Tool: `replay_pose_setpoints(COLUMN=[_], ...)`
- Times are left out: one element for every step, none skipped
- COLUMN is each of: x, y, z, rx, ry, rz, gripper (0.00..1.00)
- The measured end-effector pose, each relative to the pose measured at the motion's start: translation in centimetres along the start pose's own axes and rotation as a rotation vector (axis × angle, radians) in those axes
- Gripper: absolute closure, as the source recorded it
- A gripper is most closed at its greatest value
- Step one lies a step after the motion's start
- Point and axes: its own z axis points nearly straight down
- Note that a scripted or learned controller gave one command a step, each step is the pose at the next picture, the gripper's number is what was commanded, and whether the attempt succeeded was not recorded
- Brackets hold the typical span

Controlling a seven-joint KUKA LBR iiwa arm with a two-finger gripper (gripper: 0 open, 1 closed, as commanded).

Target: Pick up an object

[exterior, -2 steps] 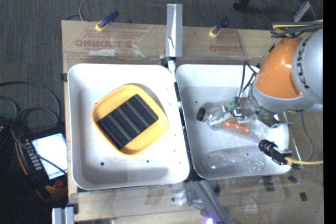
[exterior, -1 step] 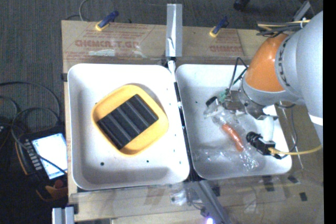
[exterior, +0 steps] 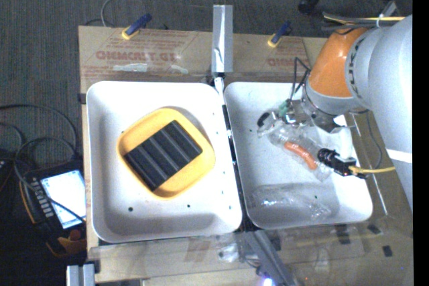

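Gripper (exterior: 284, 114) spread or pressed together: the view is not letting me tell, since its tip is sitting low against glare and clear plastic in the right bin (exterior: 256, 167), toward that bin's 12 o'clock edge. Just off the gripper at 5 o'clock, a clear plastic item with an orange piece inside (exterior: 301, 149) is lying on the bin floor; whether the two are touching is not clear. Farther out at 6 o'clock, a crumpled clear wrapper (exterior: 289, 201) is resting near the bin's front wall. Behind the gripper at 3 o'clock, the grey arm with its orange band (exterior: 335, 67) is reaching in. In the left bin (exterior: 100, 110), at 9 o'clock and well apart from the gripper, a yellow tray with a black ribbed insert (exterior: 167, 152) is lying tilted near the middle. Two blue-and-yellow clamps (exterior: 136, 25) are gripping the cardboard sheet (exterior: 154, 50) at 12 o'clock, behind the bins.
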Motion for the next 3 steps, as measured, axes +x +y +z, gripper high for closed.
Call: replay_pose_setpoints(x=[0.5,1.7,0.5], y=[4.8,6.3,-0.3], z=[0.4,1.1,0.8], rx=[0.022,0.020,0.018], ry=[0.002,0.005,0.009], rz=[-0.044,-0.092,-0.129], gripper=[0.00,0.00,0.00])
